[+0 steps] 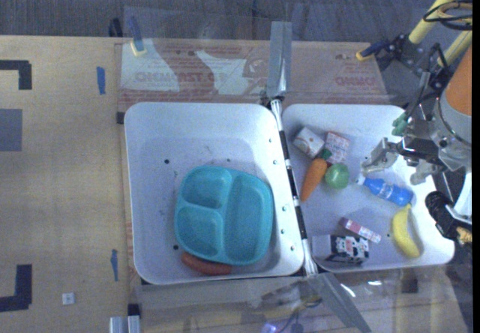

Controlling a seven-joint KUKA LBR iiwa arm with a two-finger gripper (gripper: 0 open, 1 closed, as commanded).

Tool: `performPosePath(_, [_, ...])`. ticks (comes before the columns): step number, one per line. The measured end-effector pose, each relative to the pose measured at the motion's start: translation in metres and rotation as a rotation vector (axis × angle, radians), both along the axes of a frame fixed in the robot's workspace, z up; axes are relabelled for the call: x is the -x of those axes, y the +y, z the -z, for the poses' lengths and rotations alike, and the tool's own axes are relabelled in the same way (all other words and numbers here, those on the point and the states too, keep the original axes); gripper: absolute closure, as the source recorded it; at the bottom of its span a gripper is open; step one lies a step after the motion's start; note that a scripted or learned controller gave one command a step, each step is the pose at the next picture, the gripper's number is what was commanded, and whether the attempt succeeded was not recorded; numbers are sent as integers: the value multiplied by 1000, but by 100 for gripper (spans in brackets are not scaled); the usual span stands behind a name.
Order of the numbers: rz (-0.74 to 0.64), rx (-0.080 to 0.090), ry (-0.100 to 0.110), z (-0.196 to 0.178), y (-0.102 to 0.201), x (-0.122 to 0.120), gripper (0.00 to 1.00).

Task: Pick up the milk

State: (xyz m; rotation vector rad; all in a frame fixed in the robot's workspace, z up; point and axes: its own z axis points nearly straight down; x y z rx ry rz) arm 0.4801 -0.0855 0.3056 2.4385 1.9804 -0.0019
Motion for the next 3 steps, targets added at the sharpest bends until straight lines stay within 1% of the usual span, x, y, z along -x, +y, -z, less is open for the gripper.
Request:
performPosePath(1, [-91, -1, 1, 121, 52, 0, 0])
performPosePath(2, [61, 0, -1, 121, 17, -64, 0])
performPosePath(3, [116, -2, -7, 218, -16, -1, 0])
